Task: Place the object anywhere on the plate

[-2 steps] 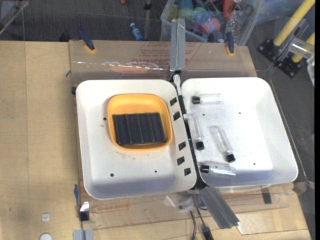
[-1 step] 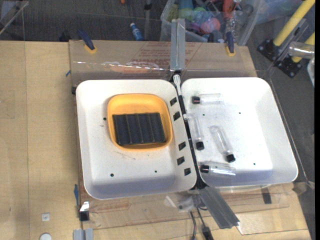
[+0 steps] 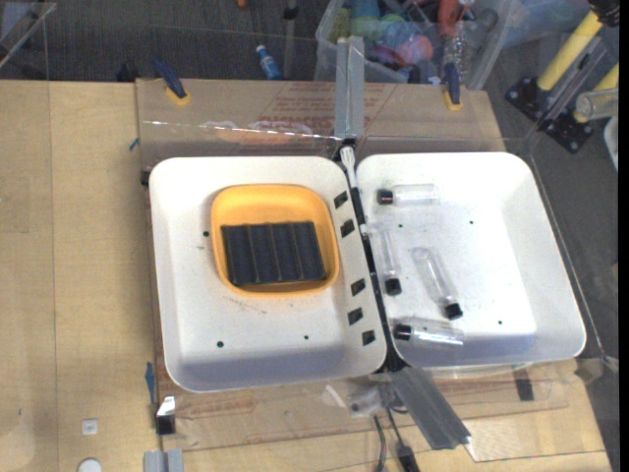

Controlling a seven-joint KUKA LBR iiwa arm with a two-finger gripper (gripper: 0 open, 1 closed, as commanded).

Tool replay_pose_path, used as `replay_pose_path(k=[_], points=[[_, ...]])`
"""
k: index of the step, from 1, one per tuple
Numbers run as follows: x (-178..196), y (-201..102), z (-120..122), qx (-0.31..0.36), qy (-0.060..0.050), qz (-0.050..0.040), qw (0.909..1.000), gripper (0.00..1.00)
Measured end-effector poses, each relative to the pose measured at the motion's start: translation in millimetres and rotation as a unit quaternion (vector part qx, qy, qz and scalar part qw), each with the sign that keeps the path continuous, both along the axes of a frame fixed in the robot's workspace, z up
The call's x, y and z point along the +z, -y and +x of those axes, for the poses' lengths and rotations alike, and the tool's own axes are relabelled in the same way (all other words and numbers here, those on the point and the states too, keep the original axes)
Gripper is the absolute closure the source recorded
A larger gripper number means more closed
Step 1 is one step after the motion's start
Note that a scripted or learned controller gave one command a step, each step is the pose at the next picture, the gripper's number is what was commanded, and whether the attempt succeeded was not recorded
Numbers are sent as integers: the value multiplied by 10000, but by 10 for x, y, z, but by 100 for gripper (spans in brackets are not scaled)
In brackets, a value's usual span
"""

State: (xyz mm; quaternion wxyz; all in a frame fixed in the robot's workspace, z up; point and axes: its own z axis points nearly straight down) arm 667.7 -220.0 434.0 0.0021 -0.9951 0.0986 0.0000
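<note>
Dark ribbed slab (image 3: pixel 273 253), rectangular with several parallel ridges, is seen lying flat on the orange plate (image 3: pixel 267 200), toward its 6 o'clock side. The plate is set in the left bin (image 3: pixel 182 293). In the right bin (image 3: pixel 501 264), clear black-capped vials are scattered: one at 11 o'clock (image 3: pixel 408 195), one near the centre (image 3: pixel 435 281), one at 7 o'clock (image 3: pixel 428 333).

My one camera sits fixed above the bench (image 3: pixel 69 264), looking down at a slant on both bins, left bin (image 3: pixel 182 264) and right bin (image 3: pixel 511 254).
</note>
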Motion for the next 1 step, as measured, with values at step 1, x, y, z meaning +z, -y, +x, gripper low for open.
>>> replay_pose_path(k=[1], points=[[2, -8, 3, 15, 9, 0, 10000, 100]])
